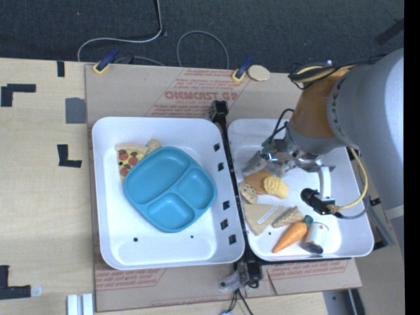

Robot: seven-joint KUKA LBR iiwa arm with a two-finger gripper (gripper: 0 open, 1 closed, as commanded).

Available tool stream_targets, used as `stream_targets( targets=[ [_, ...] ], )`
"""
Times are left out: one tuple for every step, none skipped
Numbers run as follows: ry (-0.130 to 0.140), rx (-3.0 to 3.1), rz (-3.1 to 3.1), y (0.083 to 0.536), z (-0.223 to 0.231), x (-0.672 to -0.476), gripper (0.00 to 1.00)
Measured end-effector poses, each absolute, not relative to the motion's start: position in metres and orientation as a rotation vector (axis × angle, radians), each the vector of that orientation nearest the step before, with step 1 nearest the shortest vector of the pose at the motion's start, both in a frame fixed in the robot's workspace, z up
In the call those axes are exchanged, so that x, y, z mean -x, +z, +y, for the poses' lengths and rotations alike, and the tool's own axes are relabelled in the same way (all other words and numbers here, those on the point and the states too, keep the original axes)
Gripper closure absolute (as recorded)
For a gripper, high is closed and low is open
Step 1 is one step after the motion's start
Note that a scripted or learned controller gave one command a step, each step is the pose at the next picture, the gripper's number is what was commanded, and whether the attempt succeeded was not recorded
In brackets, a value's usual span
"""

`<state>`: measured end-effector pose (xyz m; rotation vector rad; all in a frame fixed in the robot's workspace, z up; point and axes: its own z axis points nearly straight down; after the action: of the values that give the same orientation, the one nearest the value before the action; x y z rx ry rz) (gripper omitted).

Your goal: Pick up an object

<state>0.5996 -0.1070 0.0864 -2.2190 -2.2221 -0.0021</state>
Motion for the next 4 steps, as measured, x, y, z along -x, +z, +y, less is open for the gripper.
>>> stream_targets(
  targets=[
    [-0.004,2.225,-2.228,0.087,-0.095,-0.587,0.0],
    [-0.002,2.218,-2.222,0.086,-0.102,-0.602,0.0],
    [-0.007,2.223,-2.228,0.087,-0.106,-0.593,0.0],
    [-0.006,2.225,-2.23,0.087,-0.107,-0.581,0.0]
  ],
)
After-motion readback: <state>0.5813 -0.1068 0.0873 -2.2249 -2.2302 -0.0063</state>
